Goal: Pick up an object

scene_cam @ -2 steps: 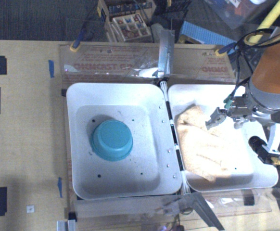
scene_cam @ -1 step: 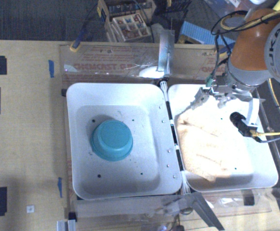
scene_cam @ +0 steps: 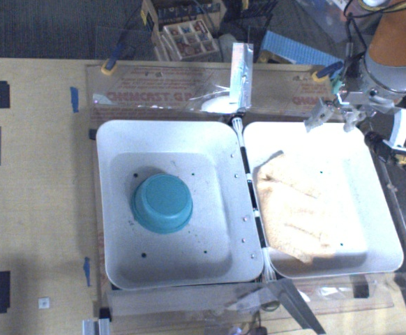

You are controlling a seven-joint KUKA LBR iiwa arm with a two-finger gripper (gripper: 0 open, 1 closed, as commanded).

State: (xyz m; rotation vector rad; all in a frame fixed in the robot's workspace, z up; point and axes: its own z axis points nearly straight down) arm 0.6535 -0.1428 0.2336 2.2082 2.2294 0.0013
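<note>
**Inspector:** The blue bowl [scene_cam: 162,202] lay upside down, base upward, in the left bin [scene_cam: 119,135]. It was judged to be light, rigid plastic with a smooth, probably slippery surface, and unlikely to break. The rounded sides offered little purchase; the likeliest hold was across the raised base, or with one finger hooked under the rim where it met the bin floor.

**Clerk:** And its position from the gripper?

**Inspector:** The gripper [scene_cam: 334,114] hung over the far right corner of the right bin [scene_cam: 384,208]. The bowl sat well apart from it, across the divider between the two bins, to the gripper's left in the camera view and nearer the front of the bench.

**Clerk:** State of the gripper?

**Inspector:** The fingers stood spread, with nothing between them.

**Clerk:** Anything closer to it?

**Inspector:** A tan cloth [scene_cam: 297,215] lay flat on the right bin's floor, below the gripper, not touching it.
</note>
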